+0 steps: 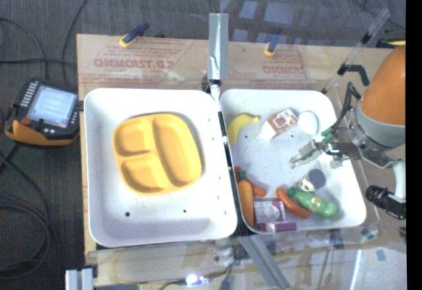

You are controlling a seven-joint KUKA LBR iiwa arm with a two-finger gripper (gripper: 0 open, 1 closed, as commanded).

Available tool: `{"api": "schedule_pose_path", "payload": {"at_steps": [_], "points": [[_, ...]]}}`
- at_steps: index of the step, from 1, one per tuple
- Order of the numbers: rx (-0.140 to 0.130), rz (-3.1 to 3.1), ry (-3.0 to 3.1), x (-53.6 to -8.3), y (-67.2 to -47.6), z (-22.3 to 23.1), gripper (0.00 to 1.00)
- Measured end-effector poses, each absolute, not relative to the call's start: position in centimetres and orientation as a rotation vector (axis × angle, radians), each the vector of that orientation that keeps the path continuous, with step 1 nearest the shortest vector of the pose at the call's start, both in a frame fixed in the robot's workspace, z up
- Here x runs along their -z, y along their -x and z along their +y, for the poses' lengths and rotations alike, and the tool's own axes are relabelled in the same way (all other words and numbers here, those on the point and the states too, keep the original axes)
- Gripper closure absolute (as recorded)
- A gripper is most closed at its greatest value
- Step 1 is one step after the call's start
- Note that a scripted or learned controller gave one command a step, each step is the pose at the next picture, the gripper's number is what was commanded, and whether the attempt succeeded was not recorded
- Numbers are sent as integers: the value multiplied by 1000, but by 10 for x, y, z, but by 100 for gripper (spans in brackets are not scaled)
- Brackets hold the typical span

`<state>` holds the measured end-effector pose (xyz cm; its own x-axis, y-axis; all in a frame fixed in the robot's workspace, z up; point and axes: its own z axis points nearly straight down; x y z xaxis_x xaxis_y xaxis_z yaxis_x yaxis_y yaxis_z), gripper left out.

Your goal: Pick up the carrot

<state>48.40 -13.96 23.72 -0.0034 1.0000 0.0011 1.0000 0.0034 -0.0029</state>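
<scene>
The carrot [246, 200] is orange with a small green top. It lies lengthwise along the left wall of the right bin [343, 216], near the front. My gripper [308, 153] hangs over the middle right of that bin, well to the right of the carrot and further back. It is open and nothing sits between its fingers. The grey arm with its orange band [389, 94] reaches in from the right.
Around the carrot lie a pink box [270, 210], an orange sausage-like piece [290, 202], a green bottle [315, 202] and a grey disc [318, 178]. Further back are a yellow banana [240, 126], a small carton [283, 121] and a white cup [308, 122]. The left bin [99, 216] holds a yellow divided tray [158, 152].
</scene>
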Motion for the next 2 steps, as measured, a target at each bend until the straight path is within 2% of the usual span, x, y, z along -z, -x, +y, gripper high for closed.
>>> {"api": "schedule_pose_path", "payload": {"at_steps": [1,2], "points": [[-1,-2488,1912,-183,-535,-80,0],[-2,-2501,1896,-202,-516,-7,0]]}}
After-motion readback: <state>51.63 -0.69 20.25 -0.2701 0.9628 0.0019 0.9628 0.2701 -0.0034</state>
